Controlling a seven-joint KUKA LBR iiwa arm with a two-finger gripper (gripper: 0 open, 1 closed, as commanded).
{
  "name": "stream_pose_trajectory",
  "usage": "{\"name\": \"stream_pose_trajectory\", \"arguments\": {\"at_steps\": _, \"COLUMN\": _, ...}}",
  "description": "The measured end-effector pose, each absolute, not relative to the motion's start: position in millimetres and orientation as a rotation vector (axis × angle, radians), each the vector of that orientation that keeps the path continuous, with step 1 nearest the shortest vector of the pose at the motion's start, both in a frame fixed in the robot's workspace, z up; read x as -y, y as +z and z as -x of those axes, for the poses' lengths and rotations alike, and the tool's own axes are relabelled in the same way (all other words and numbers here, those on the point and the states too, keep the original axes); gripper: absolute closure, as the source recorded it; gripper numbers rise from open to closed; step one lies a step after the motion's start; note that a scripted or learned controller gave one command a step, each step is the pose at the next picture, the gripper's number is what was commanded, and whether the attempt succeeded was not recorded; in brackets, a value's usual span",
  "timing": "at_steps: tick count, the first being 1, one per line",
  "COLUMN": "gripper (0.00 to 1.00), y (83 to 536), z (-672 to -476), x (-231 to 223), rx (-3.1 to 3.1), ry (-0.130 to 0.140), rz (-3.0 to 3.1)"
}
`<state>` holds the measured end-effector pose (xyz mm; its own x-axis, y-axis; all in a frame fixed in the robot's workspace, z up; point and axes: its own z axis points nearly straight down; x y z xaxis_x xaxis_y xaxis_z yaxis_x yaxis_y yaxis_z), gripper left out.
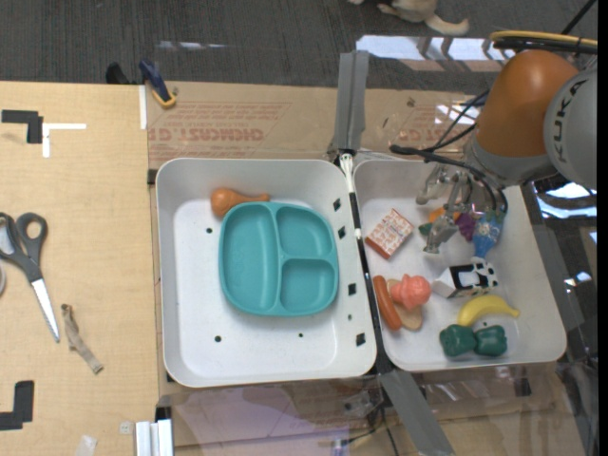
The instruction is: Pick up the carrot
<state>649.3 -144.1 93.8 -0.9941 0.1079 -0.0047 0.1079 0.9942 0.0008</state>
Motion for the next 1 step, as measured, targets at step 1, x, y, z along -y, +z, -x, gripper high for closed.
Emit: {"name": "stream_pose_trajectory", "arguments": {"at_steps": 1, "gripper": 1.0, "y": 104.9, "z": -651.0, "x": 144.0, "rx": -3.126, "ry": -0.002, "rz": -0.165}}
